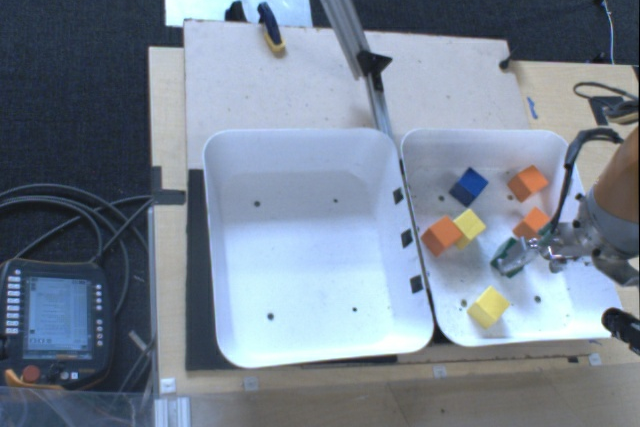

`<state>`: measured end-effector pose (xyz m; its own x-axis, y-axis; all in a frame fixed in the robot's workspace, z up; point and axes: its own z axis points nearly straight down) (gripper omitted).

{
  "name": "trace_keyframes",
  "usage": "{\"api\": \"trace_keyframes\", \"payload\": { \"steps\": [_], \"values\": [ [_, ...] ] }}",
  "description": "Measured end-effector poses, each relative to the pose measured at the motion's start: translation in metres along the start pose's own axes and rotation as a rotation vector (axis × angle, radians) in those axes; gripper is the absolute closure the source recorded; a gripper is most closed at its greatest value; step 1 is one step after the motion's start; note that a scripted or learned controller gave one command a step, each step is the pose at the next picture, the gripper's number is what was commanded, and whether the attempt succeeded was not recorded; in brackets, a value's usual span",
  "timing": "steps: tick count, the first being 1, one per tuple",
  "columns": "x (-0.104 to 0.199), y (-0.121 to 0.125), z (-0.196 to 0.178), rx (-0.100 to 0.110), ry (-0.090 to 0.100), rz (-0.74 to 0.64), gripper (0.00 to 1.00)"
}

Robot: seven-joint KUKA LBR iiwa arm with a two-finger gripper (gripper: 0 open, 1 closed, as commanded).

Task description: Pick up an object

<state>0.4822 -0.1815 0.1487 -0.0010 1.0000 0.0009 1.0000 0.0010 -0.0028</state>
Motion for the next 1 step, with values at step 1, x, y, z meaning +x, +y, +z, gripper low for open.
{"api": "trace_keyframes", "payload": {
  "steps": [1],
  "values": [
    [0.0002, -0.0002, 0.0451, 0.0, 0.0, -0.001, 0.0]
  ]
}}
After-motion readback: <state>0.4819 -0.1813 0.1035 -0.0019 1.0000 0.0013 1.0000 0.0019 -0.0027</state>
